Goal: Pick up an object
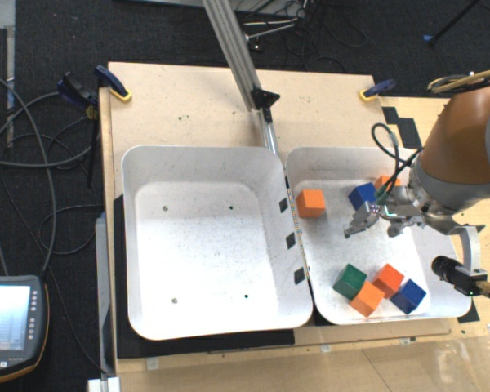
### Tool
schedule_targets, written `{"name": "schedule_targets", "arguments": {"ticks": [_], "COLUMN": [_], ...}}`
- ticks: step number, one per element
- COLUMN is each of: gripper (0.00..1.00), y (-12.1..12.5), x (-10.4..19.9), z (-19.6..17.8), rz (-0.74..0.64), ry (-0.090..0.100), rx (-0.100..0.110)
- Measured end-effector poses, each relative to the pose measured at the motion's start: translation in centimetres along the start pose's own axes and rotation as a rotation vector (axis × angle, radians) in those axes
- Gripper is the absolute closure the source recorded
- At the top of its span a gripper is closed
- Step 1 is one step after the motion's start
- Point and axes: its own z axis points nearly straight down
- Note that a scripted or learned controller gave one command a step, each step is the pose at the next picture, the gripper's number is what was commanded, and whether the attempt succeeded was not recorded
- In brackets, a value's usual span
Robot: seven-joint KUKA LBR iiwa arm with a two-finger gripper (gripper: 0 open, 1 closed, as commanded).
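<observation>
Several cubes lie in the right bin (pixel 331 163). An orange cube (pixel 311 203) rests near its left wall, and a blue cube (pixel 363 195) sits to the right of it. Along the front lie a green cube (pixel 349 282), two orange cubes (pixel 388 278) (pixel 367 300) and another blue cube (pixel 408 296). My gripper (pixel 378 223) hangs over the middle of the right bin, just in front and to the right of the upper blue cube. Its fingers (pixel 356 224) stand open with only bin floor between them. A bit of orange (pixel 385 184) peeks out behind the wrist.
The left bin (pixel 147 170) stands beside the right one, with the shared rim between them. A slanted metal rod (pixel 233 43) comes down from the back to the bins' junction. Clamps sit at the bench's back corners. A pendant screen lies at far left.
</observation>
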Motion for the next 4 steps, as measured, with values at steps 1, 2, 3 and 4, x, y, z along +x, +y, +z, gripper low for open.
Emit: {"name": "schedule_targets", "arguments": {"ticks": [1,2,3,4], "gripper": [0.0,0.0,0.0,1.0], "y": [0.1,0.9,0.8,0.9], "x": [0.0,-0.5,-0.4,-0.4], "z": [-0.2,4.8,10.2,8.9], "rz": [0.002,0.003,0.003,0.003], "ry": [-0.001,-0.001,0.0,-0.001], "rx": [-0.005,-0.001,0.001,-0.005]}}
